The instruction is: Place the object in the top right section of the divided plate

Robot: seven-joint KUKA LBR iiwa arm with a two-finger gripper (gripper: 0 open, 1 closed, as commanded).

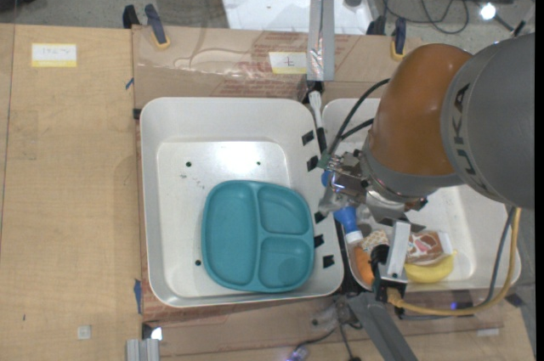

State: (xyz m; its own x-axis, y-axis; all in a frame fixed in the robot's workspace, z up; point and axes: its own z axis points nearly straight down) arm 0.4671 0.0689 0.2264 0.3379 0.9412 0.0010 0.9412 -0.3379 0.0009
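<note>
**Arm low over right bin, plate waits in left bin**

Arm [501, 121] comes in from the right. Its big grey link fills the upper right, and the orange band [421, 109] curves down over the inner half of the right bin [480, 219]. Wrist points down and a bit toward the wall shared by the two bins. Gripper [343, 200] hangs under the wrist, just beside that wall and on the right-bin side. It is mostly hidden by its own metal parts and cables, so open or closed cannot be told.

A blue thing [346, 219] sits right under the gripper, touching it or very close. Whether it is gripped cannot be told. Just below it is an orange thing [363, 264] near the bin's front corner. A banana [430, 269] lies along the front of the right bin, and a red and white item [427, 245] touches its upper side. Which of these is the task's object cannot be told. All of them are in the right bin, well apart from the plate.

Teal divided plate [257, 236] lies flat in the left bin [166, 181], toward the front right of the floor. It has one large section on the left and two smaller ones on the right. The top right section [285, 211] is the part of the plate nearest the gripper, with the bin walls between them.

Both bins sit on brown cardboard [221, 66].
</note>
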